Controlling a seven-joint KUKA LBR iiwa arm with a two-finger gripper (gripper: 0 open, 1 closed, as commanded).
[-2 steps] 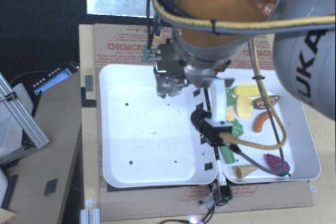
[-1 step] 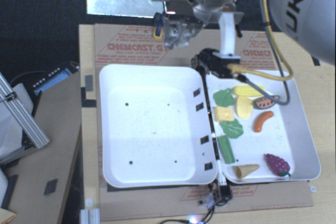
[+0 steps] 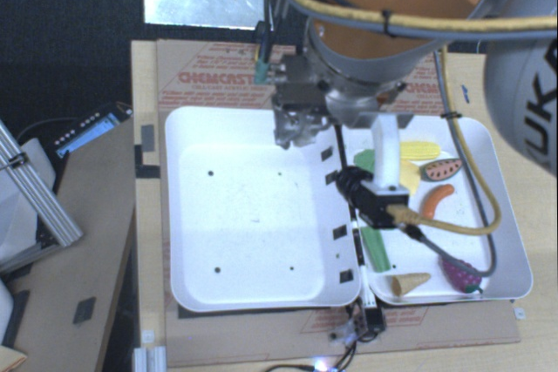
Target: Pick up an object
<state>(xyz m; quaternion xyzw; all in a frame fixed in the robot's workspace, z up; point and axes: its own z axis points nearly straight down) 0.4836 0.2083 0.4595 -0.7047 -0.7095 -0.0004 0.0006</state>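
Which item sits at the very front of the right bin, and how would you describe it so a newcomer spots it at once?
Start at the right-hand white bin, the one crowded with toy food. Follow its near rim toward the divider between the bins, and there lies a small tan ice-cream cone on its side. Its neighbours are a purple piece and a long green stick; the cone alone is tan and tapered.

small toys in the right bin [image 3: 510, 261]: corn [image 3: 418, 151], orange sausage [image 3: 436, 200], green stick [image 3: 377, 246], cone [image 3: 409, 282], purple piece [image 3: 462, 274]
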